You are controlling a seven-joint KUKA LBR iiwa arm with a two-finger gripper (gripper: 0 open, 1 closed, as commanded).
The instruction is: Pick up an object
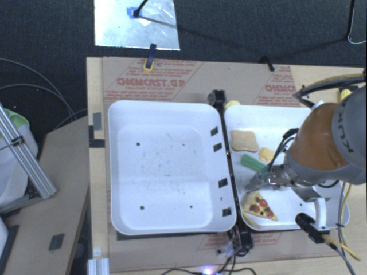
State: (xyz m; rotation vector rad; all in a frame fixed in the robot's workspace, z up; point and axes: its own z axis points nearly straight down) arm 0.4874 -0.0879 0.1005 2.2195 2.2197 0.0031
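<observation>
Looming over the right bin [252,119], the grey arm [344,136] with its orange band reaches in from the right of the camera view and covers much of that bin's floor. Its gripper [259,181] points left and sits low above the bin, between a green object [251,162] and a pizza slice toy [261,205]. Whether its fingers are spread or closed cannot be told from this angle, and nothing can be seen held between them.

Within the right bin, a toast-like piece [243,140] lies near the upper left, with a small yellow piece [266,154] just beside it to the lower right. The green object lies tilted just below them, its right end running under the gripper. The pizza slice toy rests near the bin's lower left corner. Another small yellow item [231,104] sits at the bin's top rim.

To the left stands the left bin [166,171], its white floor speckled. Both bins rest on a cardboard sheet [189,76].
</observation>
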